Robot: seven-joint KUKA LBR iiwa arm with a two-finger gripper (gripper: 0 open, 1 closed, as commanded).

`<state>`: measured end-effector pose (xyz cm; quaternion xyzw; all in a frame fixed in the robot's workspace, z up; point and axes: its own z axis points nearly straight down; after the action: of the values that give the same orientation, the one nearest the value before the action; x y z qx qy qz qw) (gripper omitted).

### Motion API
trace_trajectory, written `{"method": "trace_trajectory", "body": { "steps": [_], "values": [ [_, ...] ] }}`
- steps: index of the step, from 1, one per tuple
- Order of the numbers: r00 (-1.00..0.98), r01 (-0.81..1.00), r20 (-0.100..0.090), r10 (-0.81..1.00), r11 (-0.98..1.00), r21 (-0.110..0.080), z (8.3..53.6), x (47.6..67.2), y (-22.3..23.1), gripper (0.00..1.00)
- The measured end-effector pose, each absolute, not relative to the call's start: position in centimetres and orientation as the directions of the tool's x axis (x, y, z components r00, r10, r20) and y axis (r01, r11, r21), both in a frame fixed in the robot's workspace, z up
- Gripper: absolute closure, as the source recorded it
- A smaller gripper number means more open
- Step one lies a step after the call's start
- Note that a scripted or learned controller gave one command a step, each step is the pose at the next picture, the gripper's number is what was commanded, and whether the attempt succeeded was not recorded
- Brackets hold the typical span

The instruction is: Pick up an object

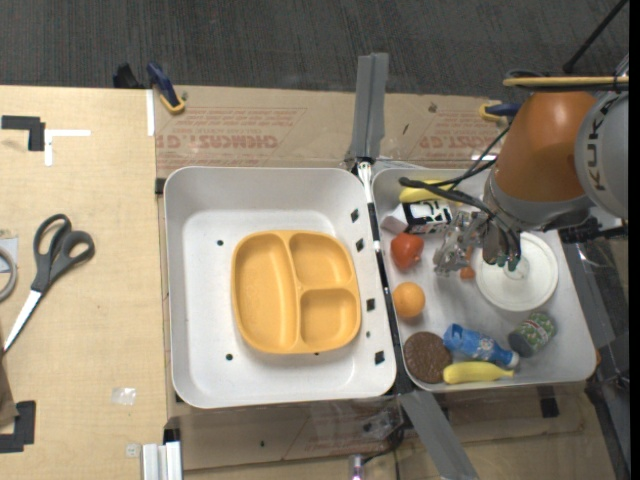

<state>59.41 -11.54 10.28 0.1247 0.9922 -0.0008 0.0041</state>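
Gripper [462, 253] hangs in the right bin [575, 368]; I cannot tell its finger state. Left of it lie a tomato [406, 250] and an orange [408, 299]. Farther left, a yellow divided plate [297, 291] sits in the left bin [195, 298].

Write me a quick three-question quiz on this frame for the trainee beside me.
1. True or false: the yellow divided tray lies in the right bin.
2. What lies nearest the right bin's front edge? A) red tomato B) yellow banana C) orange
3. The gripper hangs over which bin?

Key: 1. False, it lies in the left bin. 2. B. 3. The right bin, beside the white bowl.
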Motion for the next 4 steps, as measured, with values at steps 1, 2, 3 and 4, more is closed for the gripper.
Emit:
{"method": "trace_trajectory", "body": {
  "steps": [1, 2, 3, 4],
  "values": [
    [-0.976, -0.218, -0.007, -0.218, 0.976, -0.002, 15.8, 61.8, -18.0, 1.0],
    [-0.976, -0.218, -0.007, -0.218, 0.976, -0.002, 15.8, 61.8, -17.9, 0.0],
    [-0.995, -0.104, -0.006, -0.104, 0.995, 0.0, 9.4, 61.0, -14.7, 0.0],
    [-0.994, -0.104, -0.013, -0.104, 0.995, -0.001, 10.5, 61.2, -14.7, 1.0]
  ]
}}
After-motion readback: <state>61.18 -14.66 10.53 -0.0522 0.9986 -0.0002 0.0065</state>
